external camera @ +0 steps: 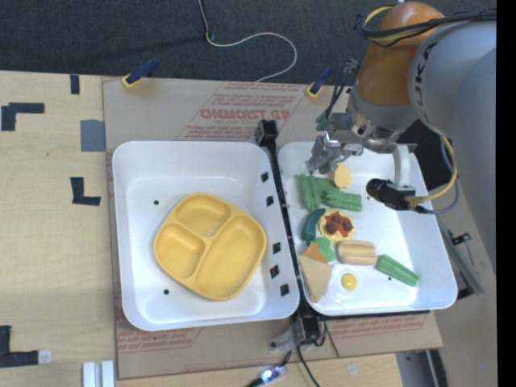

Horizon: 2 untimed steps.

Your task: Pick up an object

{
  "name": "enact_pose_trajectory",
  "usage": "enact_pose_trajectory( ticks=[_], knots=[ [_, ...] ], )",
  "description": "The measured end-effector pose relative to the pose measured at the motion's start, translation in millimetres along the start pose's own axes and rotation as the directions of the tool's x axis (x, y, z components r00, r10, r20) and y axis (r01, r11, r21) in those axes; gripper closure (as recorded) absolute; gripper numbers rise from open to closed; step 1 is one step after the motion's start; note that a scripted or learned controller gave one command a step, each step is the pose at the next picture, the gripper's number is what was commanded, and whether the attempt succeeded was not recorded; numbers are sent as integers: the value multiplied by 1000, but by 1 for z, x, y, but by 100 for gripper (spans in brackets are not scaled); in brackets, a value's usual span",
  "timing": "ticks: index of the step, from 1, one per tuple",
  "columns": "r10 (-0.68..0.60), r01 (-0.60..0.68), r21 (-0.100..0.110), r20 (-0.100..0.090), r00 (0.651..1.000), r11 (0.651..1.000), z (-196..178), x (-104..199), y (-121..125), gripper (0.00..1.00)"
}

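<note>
A yellow plate (211,245) sits in the left bin (129,216). In the right bin (431,285), toy foods lie packed together: a green piece (326,193), a pizza slice (336,225), a bun (355,253). The tool (322,158) hangs just above the green piece, near a small yellow item (343,176). Crowding could cause a slip or a 2-item snag. Whether the tool is spread or pressed together cannot be told; nothing is seen pinched in it.

One fixed camera, high above the surface.
It looks down at a slant, framing both white bins (129,216) side by side, arm (451,63) entering from the right.
</note>
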<state>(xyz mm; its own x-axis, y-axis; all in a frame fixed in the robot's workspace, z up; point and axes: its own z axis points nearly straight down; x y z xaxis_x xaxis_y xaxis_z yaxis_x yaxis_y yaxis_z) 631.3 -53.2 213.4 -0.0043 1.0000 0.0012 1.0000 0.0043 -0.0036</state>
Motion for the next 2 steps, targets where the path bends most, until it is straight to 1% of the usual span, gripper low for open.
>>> enact_pose_trajectory(
  ticks=[1, 2],
  knots=[
    [1, -1, 1, 0, 1000, 1000, -1, 32, -31, 100],
    [-2, 2, 1, 0, 1000, 1000, 1, 84, -59, 100]
  ],
)
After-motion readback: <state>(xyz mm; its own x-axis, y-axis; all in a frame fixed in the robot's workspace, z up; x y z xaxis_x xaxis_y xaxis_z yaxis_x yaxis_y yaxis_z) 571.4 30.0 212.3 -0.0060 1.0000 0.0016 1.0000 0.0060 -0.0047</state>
